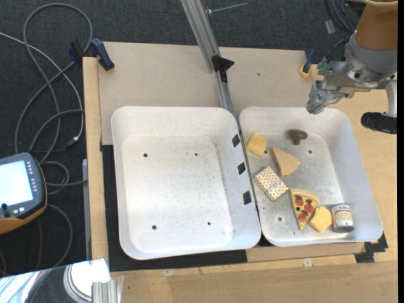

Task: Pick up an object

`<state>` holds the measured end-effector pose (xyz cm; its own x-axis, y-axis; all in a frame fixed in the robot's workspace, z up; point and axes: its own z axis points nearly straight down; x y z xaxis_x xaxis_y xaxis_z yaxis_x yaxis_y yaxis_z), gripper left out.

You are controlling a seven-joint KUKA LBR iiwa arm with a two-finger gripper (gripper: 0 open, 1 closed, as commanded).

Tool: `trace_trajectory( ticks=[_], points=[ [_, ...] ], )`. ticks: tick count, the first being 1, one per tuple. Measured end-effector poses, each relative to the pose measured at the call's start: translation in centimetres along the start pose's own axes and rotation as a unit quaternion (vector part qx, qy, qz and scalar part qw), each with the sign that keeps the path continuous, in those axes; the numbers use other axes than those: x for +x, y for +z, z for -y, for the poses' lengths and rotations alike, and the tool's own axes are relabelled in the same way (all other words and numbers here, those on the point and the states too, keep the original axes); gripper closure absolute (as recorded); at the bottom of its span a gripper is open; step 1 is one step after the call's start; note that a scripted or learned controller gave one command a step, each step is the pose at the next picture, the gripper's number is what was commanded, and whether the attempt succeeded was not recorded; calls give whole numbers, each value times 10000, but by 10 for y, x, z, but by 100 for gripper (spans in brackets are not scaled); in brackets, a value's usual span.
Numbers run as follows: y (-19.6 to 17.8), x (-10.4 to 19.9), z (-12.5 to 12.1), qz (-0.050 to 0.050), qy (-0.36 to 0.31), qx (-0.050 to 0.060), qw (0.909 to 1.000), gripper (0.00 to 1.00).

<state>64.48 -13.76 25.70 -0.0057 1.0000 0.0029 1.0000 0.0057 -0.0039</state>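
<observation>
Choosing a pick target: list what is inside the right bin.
Right bin holds a yellow block, cheese wedge, patterned cracker, pizza slice, small can, brown piece. Nothing looks covered.

— What's your bench [158, 74] carrying?
— Two white bins side by side: left bin [173, 182] mid-frame, right bin [353, 169] toward the right, both over a black mat [177, 257].

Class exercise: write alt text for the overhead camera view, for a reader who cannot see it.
A grey robot arm's gripper hovers above the far rim of the right white bin, which holds a small brown mushroom-shaped toy, yellow cheese-like blocks, a toy pizza slice and a small tin can.
</observation>
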Motion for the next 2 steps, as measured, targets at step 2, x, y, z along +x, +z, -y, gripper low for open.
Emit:
trace_trajectory(
  ticks=[2],
  points=[
    [-6, 116, -4, -4, -11, 1, 10000, 100]
  ],
)
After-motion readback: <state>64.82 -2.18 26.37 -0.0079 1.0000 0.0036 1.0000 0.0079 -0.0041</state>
